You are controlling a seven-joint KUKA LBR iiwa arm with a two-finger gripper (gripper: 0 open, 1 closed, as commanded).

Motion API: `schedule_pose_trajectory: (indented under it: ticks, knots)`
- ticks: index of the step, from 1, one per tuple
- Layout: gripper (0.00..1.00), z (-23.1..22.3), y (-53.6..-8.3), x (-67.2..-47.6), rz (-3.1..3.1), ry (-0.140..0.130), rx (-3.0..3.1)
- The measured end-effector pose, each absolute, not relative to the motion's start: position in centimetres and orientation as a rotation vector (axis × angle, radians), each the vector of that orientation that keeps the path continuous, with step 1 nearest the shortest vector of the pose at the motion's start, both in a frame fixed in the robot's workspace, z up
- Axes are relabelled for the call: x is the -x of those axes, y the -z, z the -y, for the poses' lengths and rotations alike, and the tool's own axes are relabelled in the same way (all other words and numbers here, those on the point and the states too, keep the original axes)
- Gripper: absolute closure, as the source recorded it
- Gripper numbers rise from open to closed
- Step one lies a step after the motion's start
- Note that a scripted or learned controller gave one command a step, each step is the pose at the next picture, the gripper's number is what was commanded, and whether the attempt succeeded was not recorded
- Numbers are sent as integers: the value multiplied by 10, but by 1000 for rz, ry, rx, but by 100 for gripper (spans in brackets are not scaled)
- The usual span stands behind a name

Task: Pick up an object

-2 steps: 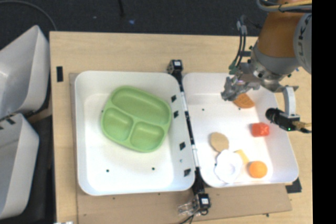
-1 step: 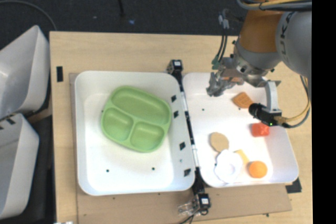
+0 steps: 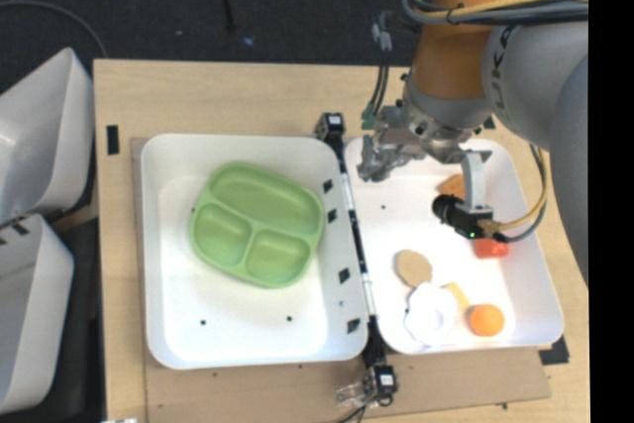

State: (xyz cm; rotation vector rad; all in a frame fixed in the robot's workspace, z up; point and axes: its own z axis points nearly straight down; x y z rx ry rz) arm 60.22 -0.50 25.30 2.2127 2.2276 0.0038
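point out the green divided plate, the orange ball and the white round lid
green divided plate (image 3: 258, 225), camera view, centre ridge
orange ball (image 3: 485, 319), camera view, its top
white round lid (image 3: 429, 314), camera view, its flat middle

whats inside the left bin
The left bin holds one green divided plate, lying flat with its three compartments bare. The bin floor under the plate is covered, so nothing there can be checked.

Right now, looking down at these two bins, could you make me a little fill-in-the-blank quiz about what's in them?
1. The divided plate in the left bin is coloured ____.
2. The orange ball lies in the ____ bin.
3. The plate has ____ compartments.
4. The white round piece lies to the ____ of the orange ball.

Missing words: green; right; three; left
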Motion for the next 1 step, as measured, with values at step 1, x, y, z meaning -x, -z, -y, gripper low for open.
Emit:
schedule_pose_trajectory:
  ticks: [1]
  knots:
    - [100,-53,-241,-612,-2229,-3,-2212]
